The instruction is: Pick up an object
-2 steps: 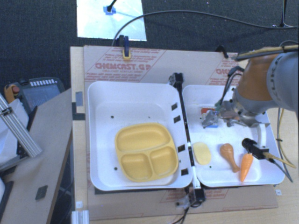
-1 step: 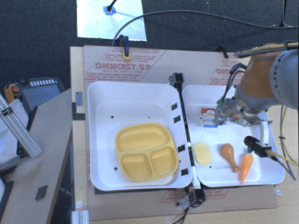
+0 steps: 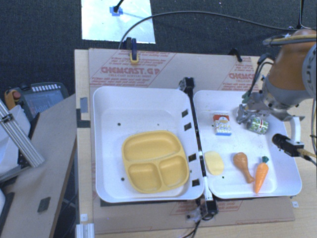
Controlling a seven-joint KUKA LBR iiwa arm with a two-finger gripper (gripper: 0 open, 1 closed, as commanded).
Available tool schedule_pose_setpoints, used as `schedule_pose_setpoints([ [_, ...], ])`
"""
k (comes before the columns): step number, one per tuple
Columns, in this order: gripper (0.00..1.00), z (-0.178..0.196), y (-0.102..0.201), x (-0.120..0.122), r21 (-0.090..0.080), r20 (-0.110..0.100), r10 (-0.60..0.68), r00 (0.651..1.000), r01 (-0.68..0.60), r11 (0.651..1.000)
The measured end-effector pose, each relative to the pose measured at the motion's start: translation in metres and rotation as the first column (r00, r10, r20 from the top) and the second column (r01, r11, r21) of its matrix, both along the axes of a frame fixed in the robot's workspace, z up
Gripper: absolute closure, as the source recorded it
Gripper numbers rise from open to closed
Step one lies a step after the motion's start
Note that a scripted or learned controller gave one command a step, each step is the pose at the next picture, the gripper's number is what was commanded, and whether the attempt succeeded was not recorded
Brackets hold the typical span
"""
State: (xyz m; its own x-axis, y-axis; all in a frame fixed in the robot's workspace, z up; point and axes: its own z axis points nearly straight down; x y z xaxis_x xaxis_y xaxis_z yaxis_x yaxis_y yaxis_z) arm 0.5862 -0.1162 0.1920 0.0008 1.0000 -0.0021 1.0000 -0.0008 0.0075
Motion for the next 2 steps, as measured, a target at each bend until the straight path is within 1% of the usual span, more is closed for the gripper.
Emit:
schedule_pose_setpoints([
  [1, 1.0, 0.023, 0.0, 0.001, 0.001, -0.004, 0.004, 1.0, -0.004, 1.0],
  [2, 1.0, 0.017, 0.048, 0.001, 0.004, -0.006, 0.01, 1.0, -0.01, 1.0],
])
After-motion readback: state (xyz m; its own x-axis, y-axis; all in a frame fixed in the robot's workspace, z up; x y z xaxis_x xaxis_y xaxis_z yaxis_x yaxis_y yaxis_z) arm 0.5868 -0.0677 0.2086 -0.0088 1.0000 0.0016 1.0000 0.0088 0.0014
